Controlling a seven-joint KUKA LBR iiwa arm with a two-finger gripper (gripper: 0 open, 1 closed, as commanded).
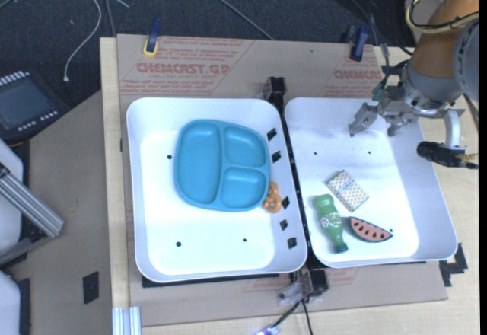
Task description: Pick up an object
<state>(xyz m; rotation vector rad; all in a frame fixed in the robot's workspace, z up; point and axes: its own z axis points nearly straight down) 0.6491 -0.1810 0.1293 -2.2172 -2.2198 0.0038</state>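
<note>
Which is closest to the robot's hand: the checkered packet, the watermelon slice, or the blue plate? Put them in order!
From the hand in the right bin:
1. Checkered packet, right bin, below the hand.
2. Watermelon slice, right bin, near its front edge.
3. Blue plate, over in the left bin.

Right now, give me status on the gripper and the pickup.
Gripper open, holding nothing, above right bin's far end. Green bottle, watermelon slice, patterned block untouched. Nothing blocking.
</note>
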